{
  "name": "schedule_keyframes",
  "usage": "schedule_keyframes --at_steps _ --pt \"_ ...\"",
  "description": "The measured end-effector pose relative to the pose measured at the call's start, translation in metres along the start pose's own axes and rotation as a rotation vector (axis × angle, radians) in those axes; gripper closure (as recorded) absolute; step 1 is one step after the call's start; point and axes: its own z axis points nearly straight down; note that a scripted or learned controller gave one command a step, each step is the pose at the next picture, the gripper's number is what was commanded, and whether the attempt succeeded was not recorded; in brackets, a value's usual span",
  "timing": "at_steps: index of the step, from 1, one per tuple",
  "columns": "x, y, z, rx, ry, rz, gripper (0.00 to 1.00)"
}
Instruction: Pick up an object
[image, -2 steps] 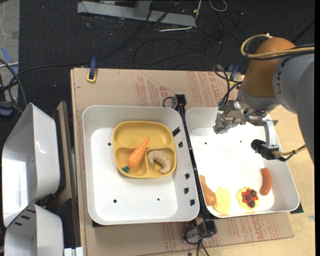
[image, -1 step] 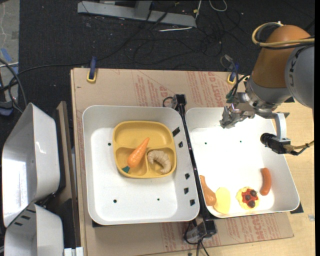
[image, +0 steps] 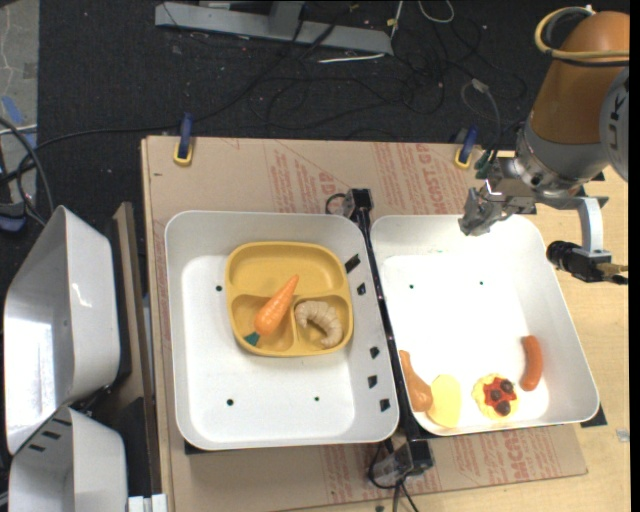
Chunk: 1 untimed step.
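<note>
In the left bin (image: 200, 400) a yellow divided plate (image: 245, 270) holds an orange carrot (image: 277, 304) and a pale shrimp (image: 321, 322). Along the near edge of the right bin (image: 450, 290) lie an orange drumstick-shaped piece (image: 414, 385), a pale yellow piece (image: 445, 398), a small pizza-like disc with red and dark toppings (image: 497, 394) and a reddish sausage (image: 531, 362). My gripper (image: 476, 221) hangs over the far edge of the right bin, well away from those items. Nothing shows between its fingers.
Two orange clamps (image: 183, 152) (image: 464, 154) grip the far edge of the wooden bench. Cables run across the dark floor beyond. A black fixture (image: 575, 260) sits off the right bin's right rim. White containers (image: 55, 320) stand at the far left.
</note>
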Motion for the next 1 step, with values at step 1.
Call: schedule_keyframes --at_steps 1 --pt "0.0606 -0.0025 -0.0017 0.007 0.004 -0.009 1.0"
